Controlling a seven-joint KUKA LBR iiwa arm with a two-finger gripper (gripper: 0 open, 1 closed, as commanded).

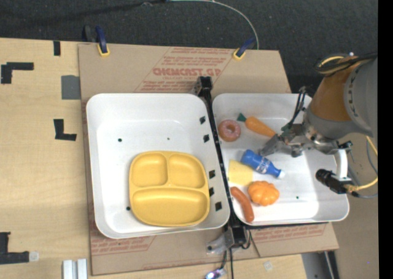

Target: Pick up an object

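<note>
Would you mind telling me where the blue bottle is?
The blue bottle lies in the right bin, between the carrot and the small pumpkin.

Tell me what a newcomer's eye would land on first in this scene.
The big yellow divided plate in the left bin stands out most. Next comes the bright clutter in the right bin: a pink donut, a carrot, a blue bottle, an orange pumpkin and a sausage. The gripper reaches in from the right, just above the bottle.

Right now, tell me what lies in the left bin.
A yellow divided plate lies in the left bin, its three compartments bare. Whatever is beneath the plate is covered.
</note>
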